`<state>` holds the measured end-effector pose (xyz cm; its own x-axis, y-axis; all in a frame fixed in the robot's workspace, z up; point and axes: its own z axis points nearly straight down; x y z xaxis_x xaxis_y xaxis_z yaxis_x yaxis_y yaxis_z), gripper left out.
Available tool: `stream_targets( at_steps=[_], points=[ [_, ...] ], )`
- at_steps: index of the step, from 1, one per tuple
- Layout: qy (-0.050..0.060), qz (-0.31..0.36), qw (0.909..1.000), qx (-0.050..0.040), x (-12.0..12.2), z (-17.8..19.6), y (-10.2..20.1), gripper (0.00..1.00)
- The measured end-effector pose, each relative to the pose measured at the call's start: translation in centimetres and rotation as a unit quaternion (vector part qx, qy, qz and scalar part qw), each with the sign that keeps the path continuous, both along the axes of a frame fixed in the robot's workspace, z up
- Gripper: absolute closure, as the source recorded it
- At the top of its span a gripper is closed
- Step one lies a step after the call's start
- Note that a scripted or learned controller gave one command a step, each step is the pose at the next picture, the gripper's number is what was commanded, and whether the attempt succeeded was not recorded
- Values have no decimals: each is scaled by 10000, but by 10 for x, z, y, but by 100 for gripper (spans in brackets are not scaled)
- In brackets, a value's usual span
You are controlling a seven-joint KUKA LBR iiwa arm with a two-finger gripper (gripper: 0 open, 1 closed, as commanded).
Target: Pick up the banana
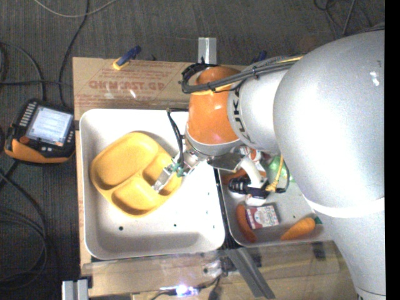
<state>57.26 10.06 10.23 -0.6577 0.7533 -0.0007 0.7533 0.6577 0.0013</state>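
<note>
1. Gripper [169, 175] is down in the left bin [187, 230], right over the right rim of a yellow divided tray [125, 167]. The tip looks to be touching or just above that rim.
2. Jaws: honestly can't tell how far open they are, and I can't see anything held between them. The tip is small and a bit blurred from up here.
3. Banana: can't pick it out for sure. There's yellow right under the gripper tip, but I can't tell it apart from the tray.
4. Writing-wise, the grey arm [325, 117] has black letters beside the orange band [209, 114]. I can read "UK"; the rest curves out of sight.
5. The cardboard sheet [125, 86] behind the bins has a line of red print, too faded to read. A blue clip [127, 56] sits on its top edge.
6. Right bin [269, 240] has a reddish sausage [244, 222], a red-and-white labelled packet [262, 216] just beside it (label too small to read), an orange carrot [299, 229], and something green [275, 167] partly under the arm.
7. A pendant [40, 130] with a lit screen lies on the floor left of the bench; the screen text isn't legible.
</note>
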Motion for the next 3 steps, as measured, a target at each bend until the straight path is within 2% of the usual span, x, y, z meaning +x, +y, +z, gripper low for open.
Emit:
stream_targets(
  at_steps=[1, 2, 3],
  points=[
    [-148, 802, 9966, -85, 28, -1, 27, 0],
    [-181, 733, 9970, -154, 30, 0, 16, 100],
    [24, 398, 9992, -43, 44, 99, 60, 100]
  ],
)
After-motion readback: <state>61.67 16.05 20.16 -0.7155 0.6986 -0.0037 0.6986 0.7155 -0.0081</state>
